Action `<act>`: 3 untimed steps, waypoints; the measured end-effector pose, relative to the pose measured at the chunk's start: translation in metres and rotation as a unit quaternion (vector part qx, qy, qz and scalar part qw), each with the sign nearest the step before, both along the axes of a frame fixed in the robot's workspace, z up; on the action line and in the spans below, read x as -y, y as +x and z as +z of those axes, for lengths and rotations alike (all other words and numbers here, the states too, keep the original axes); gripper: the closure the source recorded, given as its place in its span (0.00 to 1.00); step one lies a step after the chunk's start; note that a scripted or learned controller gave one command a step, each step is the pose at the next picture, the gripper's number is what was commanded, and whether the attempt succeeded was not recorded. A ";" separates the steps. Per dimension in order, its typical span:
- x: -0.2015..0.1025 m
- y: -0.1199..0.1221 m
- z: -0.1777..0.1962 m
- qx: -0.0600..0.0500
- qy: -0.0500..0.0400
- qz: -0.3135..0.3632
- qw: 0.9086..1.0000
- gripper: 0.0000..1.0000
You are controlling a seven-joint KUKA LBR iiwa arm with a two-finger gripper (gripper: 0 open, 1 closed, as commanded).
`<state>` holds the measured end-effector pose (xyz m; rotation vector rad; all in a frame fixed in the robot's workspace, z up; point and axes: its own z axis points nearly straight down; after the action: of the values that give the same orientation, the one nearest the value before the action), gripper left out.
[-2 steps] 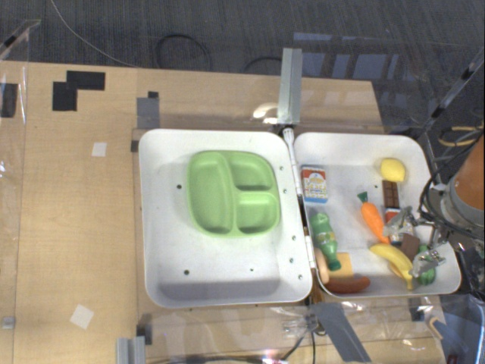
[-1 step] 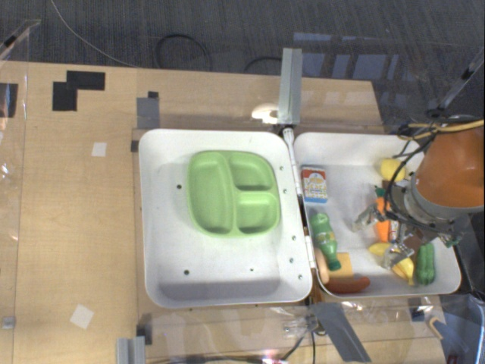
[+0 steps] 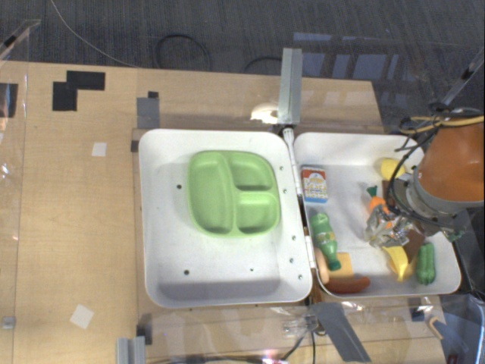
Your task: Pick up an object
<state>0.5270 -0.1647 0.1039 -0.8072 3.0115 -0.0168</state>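
Dark carpet lies behind a pale wooden worktop (image 3: 76, 226) that carries two shallow white bins side by side.

Step in hand, as we judge it: the gripper (image 3: 388, 230) is low over the right bin (image 3: 345, 154), near its right edge, lining up on one item. We cannot tell whether it is spread or closed; the wrist hides that detail, and we see nothing lifted clear of the bin floor. To do this step well, we advise choosing a piece that stands apart from its neighbours, centring over it, and descending straight so adjacent pieces are not pushed against the wall. The cluster under the tool is tight, so a glancing contact is likely.

Containers, left to right:

Left bin (image 3: 163, 279): we record one green divided tray (image 3: 231, 193), lying flat near the bin's centre, compartments up.

Right bin: a small carton (image 3: 314, 184) sits near the left wall. Below it lies a green bottle (image 3: 324, 236), then an orange block (image 3: 339, 262) and a brown sausage-like piece (image 3: 350, 283) at the near edge. Toward the right edge we note an orange piece (image 3: 376, 201), a yellow item (image 3: 389, 168) near the far-right corner, a banana (image 3: 397, 261) just beside the tool, and a green vegetable (image 3: 425, 264) against the right wall.

The candidate objects are all in the right bin.
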 end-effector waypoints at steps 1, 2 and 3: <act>-0.037 0.117 0.013 -0.008 0.003 -0.013 1.000 1.00; -0.031 0.125 0.130 -0.005 -0.001 0.137 0.991 1.00; 0.011 0.144 0.177 -0.006 -0.002 0.213 0.977 1.00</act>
<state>0.6709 -0.1756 0.2810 -1.4359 2.7803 -0.0104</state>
